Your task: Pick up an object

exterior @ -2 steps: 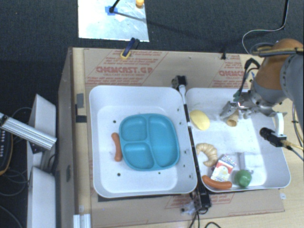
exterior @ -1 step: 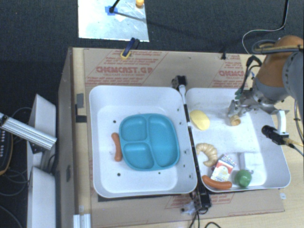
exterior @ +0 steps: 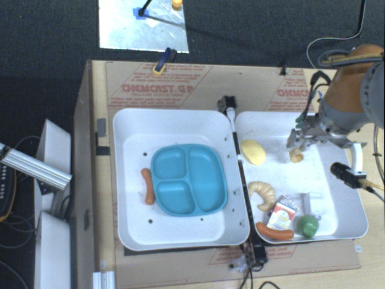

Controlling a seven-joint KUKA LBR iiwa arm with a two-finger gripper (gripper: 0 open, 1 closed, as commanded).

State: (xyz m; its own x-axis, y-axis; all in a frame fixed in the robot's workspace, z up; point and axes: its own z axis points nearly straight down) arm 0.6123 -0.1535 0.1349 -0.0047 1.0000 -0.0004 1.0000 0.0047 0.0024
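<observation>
My gripper [exterior: 296, 143] hangs over the back part of the right bin [exterior: 337, 224], reaching in from the right. A small tan piece [exterior: 296, 156] sits right at its tip; I cannot tell whether it is held or lying on the bin floor. To the left of it lies a yellow lemon-like piece [exterior: 253, 152]. Nearer the front are a croissant [exterior: 263, 192], a small red and white carton [exterior: 281, 214], a sausage [exterior: 275, 232] and a green round fruit [exterior: 308, 226].
The left bin [exterior: 129, 221] holds a blue divided plate [exterior: 189, 179] with an orange sausage [exterior: 147, 186] beside it on the left. A pale grey block [exterior: 304, 200] lies behind the green fruit. A dark divider rail [exterior: 239, 173] separates the bins.
</observation>
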